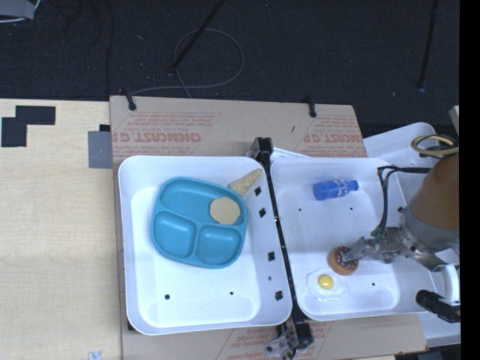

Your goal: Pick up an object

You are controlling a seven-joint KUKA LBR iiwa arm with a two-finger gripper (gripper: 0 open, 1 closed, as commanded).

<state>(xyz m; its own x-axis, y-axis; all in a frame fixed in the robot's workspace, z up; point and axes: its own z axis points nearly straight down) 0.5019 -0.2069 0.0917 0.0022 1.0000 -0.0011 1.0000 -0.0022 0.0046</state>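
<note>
Claw (346,258) over donut (345,262); cardboard (225,130) under bins reads mirrored "CHEMCAST GP".

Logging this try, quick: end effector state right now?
End effector: low in the right bin, over the donut; open or closed cannot be told.

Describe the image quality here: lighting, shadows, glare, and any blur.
Camera view: even, flat lighting; the white bins look bright with soft shadows along their walls, no harsh glare; the blue tray reads sharply, while the gripper over the brown object looks soft and small.
</note>
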